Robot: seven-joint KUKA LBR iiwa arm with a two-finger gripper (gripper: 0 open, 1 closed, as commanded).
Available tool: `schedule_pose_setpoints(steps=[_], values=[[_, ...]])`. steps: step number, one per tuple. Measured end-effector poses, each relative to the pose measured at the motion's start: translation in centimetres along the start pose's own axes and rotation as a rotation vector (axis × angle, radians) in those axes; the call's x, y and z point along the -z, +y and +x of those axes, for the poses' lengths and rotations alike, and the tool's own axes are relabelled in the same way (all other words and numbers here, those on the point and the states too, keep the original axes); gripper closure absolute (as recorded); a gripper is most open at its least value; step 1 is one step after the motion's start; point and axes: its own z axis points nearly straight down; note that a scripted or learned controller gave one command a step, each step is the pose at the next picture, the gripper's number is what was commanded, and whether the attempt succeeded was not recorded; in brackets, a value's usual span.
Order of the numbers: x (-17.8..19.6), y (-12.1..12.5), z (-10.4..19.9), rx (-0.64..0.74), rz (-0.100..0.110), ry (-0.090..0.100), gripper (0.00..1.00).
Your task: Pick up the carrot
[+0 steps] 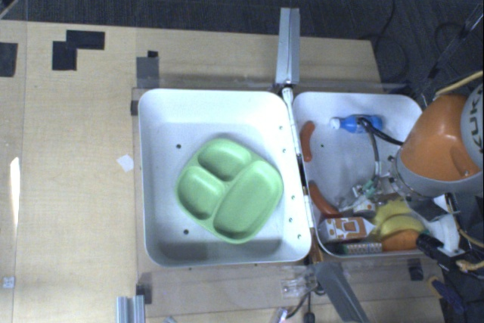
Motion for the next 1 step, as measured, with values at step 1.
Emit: schedule_pose_setpoints(steps=[1], values=[[-0.14,0.54,-7.77,-0.326,0.003,0.005,0.00]])
